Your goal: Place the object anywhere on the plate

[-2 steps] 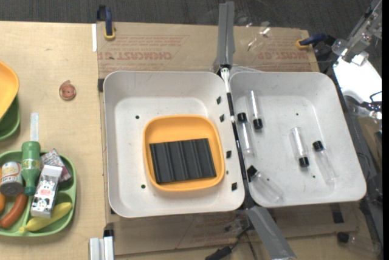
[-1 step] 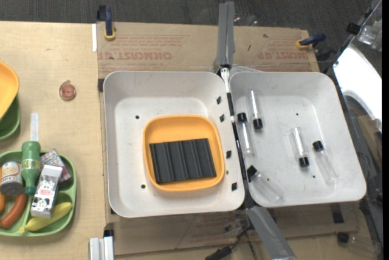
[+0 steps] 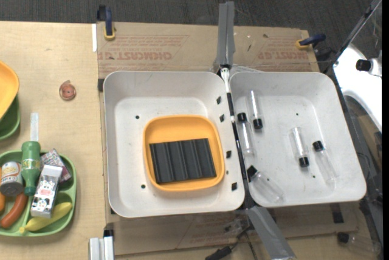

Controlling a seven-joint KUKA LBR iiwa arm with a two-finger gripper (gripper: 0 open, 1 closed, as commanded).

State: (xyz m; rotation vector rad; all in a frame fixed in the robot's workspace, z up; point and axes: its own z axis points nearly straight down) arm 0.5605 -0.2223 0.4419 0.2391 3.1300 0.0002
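Note:
An orange square plate (image 3: 182, 123) with rounded corners lies in the middle of the left white bin (image 3: 124, 101). A black ribbed rectangular object (image 3: 183, 160) rests flat on the plate and covers most of its inner floor, slightly tilted. In the right white bin (image 3: 331, 98) lie several clear tubes with black caps, among them one near the divider (image 3: 254, 112), one beside it (image 3: 244, 132) and one toward the middle (image 3: 299, 147).
A green tray (image 3: 64, 211) of toy food and a bottle sits at the bench's lower left, with a yellow bowl (image 3: 6, 92) above it. A small pink disc (image 3: 67, 91) lies on the wood. Cardboard (image 3: 164, 52) clamped at the back underlies both bins.

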